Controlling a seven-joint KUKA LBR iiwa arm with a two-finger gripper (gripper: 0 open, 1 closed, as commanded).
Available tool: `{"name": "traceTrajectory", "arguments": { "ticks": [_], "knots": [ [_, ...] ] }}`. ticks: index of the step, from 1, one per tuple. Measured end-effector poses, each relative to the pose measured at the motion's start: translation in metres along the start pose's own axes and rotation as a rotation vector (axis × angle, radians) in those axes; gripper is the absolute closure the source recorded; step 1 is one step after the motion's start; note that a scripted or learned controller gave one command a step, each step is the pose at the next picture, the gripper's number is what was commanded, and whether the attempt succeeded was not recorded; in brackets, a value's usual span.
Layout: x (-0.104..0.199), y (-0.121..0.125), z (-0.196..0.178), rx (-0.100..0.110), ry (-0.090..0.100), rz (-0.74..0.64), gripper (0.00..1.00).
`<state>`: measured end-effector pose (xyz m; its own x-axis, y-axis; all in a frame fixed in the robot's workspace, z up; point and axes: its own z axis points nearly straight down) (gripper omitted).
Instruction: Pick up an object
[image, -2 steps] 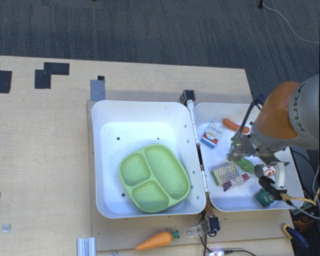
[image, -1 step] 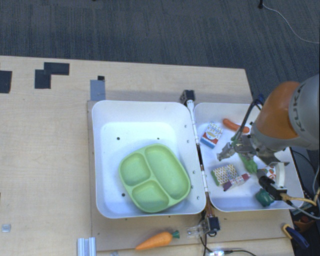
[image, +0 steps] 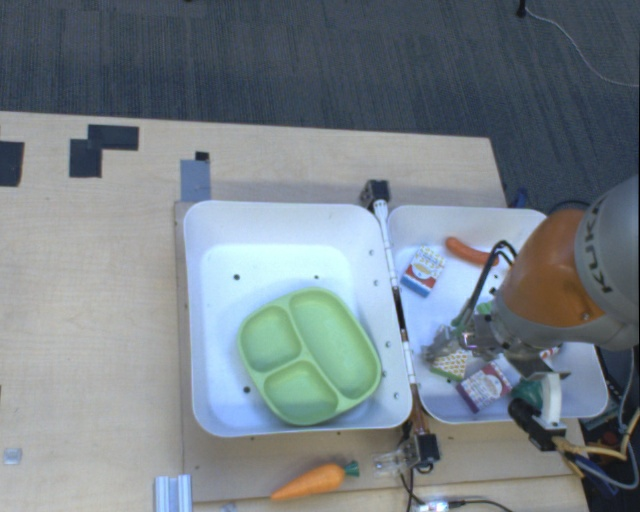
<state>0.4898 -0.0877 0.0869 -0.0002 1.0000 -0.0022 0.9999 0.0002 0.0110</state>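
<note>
From above, my gripper (image: 447, 349) sits low in the right bin (image: 590, 395), right over a small patterned packet (image: 452, 364); I cannot tell whether I am open or closed. Just beside it lies a maroon-and-white packet (image: 483, 387). A blue-and-white carton (image: 424, 270) and an orange stick-like object (image: 468, 251) lie farther back. The left bin (image: 215, 300) holds a green divided plate (image: 309, 355). A toy carrot (image: 313, 481) rests on the bench (image: 90, 330).
</note>
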Motion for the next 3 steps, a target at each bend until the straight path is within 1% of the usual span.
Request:
{"name": "traceTrajectory", "arguments": {
  "ticks": [1,2,3],
  "knots": [
    [0.000,0.002,-0.011,-0.007,0.000,0.000,1.00],
    [0.066,-0.001,-0.098,0.007,0.004,-0.005,1.00],
    [0.055,0.029,-0.097,0.008,0.002,-0.005,1.00]
  ]
}}
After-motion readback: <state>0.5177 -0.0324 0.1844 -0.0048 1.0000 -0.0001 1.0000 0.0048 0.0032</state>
